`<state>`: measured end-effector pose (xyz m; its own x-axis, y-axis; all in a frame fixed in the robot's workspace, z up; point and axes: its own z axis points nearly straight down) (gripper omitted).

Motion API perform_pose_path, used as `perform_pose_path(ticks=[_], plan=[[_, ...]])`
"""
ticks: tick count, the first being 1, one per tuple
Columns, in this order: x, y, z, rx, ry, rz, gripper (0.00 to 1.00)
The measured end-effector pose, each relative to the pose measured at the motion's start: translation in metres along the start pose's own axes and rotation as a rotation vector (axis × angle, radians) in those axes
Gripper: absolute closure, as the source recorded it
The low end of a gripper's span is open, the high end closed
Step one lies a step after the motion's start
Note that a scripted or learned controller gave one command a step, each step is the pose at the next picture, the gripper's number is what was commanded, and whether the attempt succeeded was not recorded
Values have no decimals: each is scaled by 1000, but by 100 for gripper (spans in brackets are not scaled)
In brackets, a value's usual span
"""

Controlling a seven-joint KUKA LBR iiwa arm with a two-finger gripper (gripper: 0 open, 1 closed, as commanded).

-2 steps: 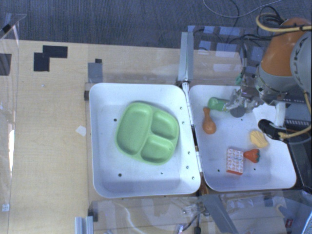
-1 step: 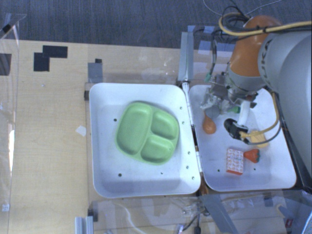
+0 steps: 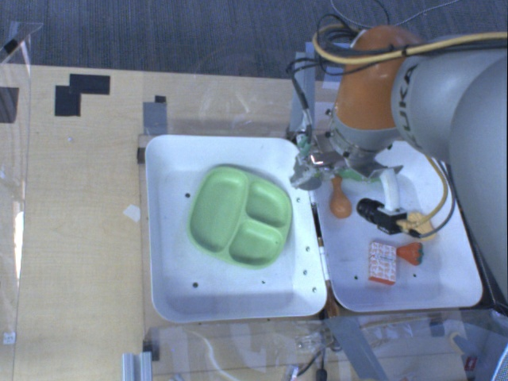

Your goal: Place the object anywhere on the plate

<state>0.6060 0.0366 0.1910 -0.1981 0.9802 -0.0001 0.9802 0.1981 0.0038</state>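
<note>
Smooth green plastic plate (image 3: 240, 216) in a glossy white bin (image 3: 171, 284) on matt wooden bench (image 3: 71, 236).

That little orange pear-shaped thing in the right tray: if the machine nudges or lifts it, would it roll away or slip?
The orange pear-shaped thing looks rounded and smooth, so it would probably roll or swivel if pushed. Its narrow neck seems easier to pinch than the bulb. It looks small, probably light; the tray's raised rim should stop it.

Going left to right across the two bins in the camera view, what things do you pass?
Green divided plate → small orange-brown wooden piece → red-and-white patterned block → orange-red carrot-like toy.
</note>
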Motion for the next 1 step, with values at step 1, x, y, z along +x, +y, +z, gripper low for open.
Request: perform_pose_path(ticks=[1], plan=[[0,0,0,0,0,1,0]])
